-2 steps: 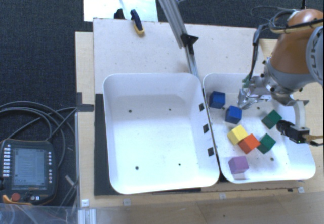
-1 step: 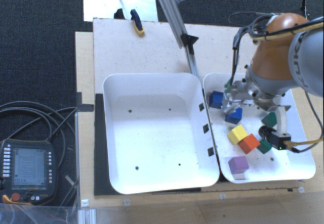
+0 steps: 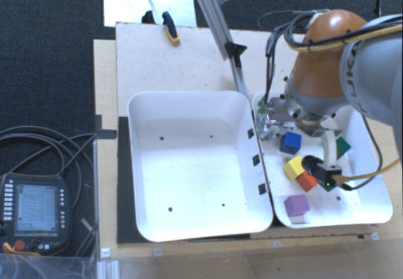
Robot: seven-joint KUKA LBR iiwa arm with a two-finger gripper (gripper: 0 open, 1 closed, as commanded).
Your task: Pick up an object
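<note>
— At the bench's left, what is entered first?
— Item one: left bin (image 3: 189, 164), white and shallow, its right wall against the right bin (image 3: 371, 208).
— And the right bin's contents?
— Gripper (image 3: 269, 121), low at that bin's left wall, toward the far corner. Whether it is spread or closed cannot be told from this angle.
Blue cube (image 3: 290, 143), just right of the gripper, on the bin floor.
Yellow cube (image 3: 293, 167), nearer the front, with the orange cube (image 3: 306, 181) touching its right corner.
Purple cube (image 3: 296, 206), alone by the front rim.
Green block (image 3: 342, 147), farther right, partly hidden by the wrist.
— The arm's pose?
— Arm (image 3: 374, 70), grey, reaching in from the right and bent downward over the right bin. Its orange band (image 3: 324, 60) is above the wrist, over the bin's far part.
</note>
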